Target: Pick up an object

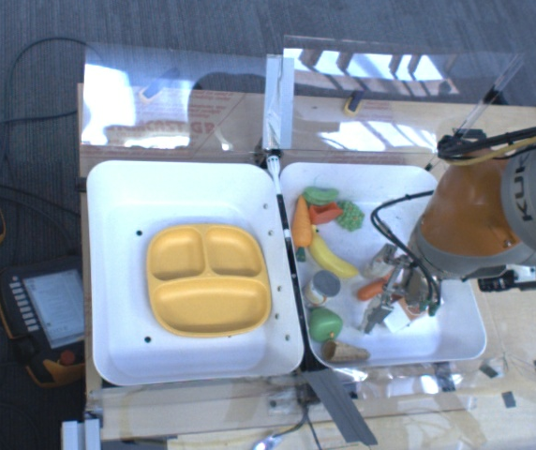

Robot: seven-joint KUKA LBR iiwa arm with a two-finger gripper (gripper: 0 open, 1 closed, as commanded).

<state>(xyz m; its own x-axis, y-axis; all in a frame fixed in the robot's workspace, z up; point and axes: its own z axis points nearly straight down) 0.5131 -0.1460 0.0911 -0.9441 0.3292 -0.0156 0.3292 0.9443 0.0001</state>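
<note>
A: What does the bench point(516, 340) support?
B: Two shallow white bins, side by side and touching: the left bin point(118, 251) and the right bin point(455, 331).
A: Anything else on it?
B: Clear panels point(277, 101) stand behind the bins.

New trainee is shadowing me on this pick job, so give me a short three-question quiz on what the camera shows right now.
1. True or false: the yellow three-compartment plastic tray lies in the left white bin.
2. Which bin is the pincer over: A) left, B) right?
3. Fill in: the yellow toy banana lies just right of the orange toy ____.

Key: 1 true. 2 B, the right white bin. 3 carrot.
</note>
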